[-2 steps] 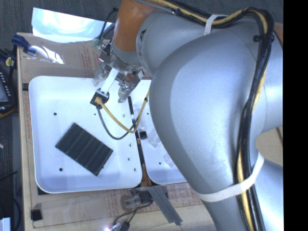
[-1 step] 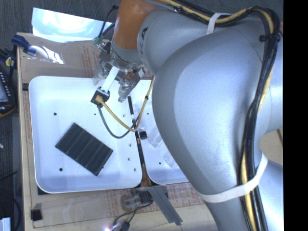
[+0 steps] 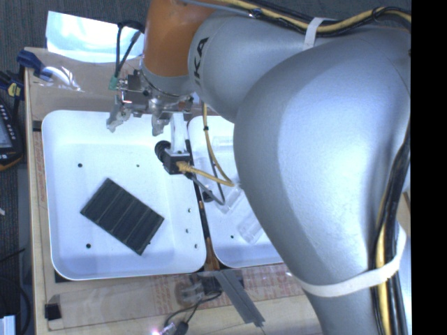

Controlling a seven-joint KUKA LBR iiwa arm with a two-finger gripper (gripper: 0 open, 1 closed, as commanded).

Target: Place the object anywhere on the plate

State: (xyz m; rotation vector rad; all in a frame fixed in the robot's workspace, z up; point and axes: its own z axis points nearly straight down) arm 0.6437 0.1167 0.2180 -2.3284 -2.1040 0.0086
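Grey arm [image 3: 307,138] reaching over from the right bin [image 3: 230,257], gripper [image 3: 140,121] over the far edge of the left bin [image 3: 56,187], fingers apart and holding nothing, dark ridged plate [image 3: 122,215] lying nearer in that bin

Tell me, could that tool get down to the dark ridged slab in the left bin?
Probably yes. The dark ridged slab lies flat and alone on the left bin floor, and the tool hangs over that bin's far side, with nothing between them.

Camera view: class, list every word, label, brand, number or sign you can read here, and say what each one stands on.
"KA": black letters on the grey arm beside its orange band, the rest of the word hidden.
The dark ribbed plate in the left bin bears no writing.
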